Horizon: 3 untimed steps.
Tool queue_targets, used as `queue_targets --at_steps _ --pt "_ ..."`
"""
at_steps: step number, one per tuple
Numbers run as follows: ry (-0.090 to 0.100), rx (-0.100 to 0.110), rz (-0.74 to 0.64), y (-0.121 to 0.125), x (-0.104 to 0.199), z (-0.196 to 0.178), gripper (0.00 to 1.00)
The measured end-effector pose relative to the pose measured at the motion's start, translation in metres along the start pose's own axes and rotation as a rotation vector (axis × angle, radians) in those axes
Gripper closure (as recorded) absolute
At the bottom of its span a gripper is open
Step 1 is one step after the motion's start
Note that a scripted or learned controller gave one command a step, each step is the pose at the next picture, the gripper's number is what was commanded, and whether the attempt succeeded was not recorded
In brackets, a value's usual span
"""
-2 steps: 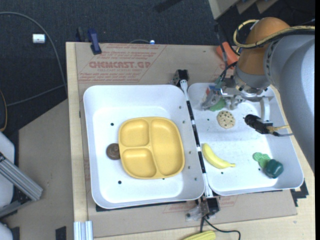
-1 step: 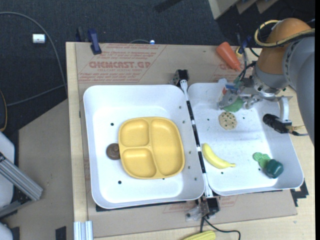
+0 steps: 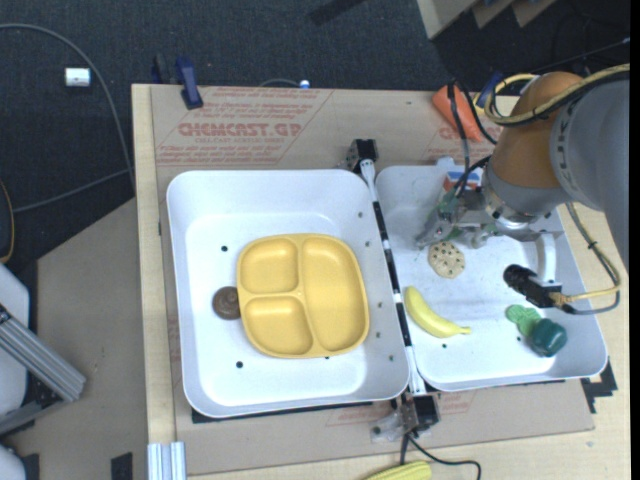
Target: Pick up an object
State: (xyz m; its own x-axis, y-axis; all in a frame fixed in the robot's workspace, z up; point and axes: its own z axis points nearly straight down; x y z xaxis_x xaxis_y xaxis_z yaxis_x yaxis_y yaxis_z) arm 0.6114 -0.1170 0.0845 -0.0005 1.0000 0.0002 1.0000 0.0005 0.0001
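1. Gripper (image 3: 455, 226) sits low over the far part of the right bin (image 3: 480, 358), w/ the arm coming in from the right. The claw's working end is a tangle of metal & cables from this angle, so whether it is released or clenched can't be told. Nothing is visibly held.
2. Nearest obj is the cookie (image 3: 446, 259): round, tan w/ dark chips, lying flat on the bin floor just beside the gripper on the near side. It is probably the target, though that is a guess. Contact vs. a small gap can't be told.
3. Handling, cookie: looks light, thin & stiff, likely a toy. Lying flat, it leaves little edge to catch. Best bet is prob. to come straight down & pinch across its width at the rim. A smooth rim may skid out sideways.
4. Other options in the same bin:
   - banana (image 3: 432, 315), near the divider between the bins, well clear of the cookie. Light, curved, prob. hard plastic. Best taken across the thick middle, not the tapered ends.
   - green object (image 3: 537, 330) at the near right corner, close to the wall. Shape is unclear, so approach room looks tight.
5. Left bin (image 3: 200, 258) holds a yellow divided plate (image 3: 300, 295) w/ a brown disc (image 3: 226, 302) touching or tucked under its left edge. Both are well apart from the gripper. The plate is wide & low, so it looks like a poor pinch.
6. Stage, judged: the pick is not yet done.
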Motion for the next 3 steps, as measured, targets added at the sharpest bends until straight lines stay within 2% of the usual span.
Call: queue_targets --at_steps 1,2,3 --pt "0.000 -0.002 0.001 0.001 0.000 -0.010 1.00" --pt "0.000 -0.002 0.001 0.000 0.000 -0.010 0.00" --pt "0.000 -0.004 0.002 0.001 0.000 -0.020 1.00"
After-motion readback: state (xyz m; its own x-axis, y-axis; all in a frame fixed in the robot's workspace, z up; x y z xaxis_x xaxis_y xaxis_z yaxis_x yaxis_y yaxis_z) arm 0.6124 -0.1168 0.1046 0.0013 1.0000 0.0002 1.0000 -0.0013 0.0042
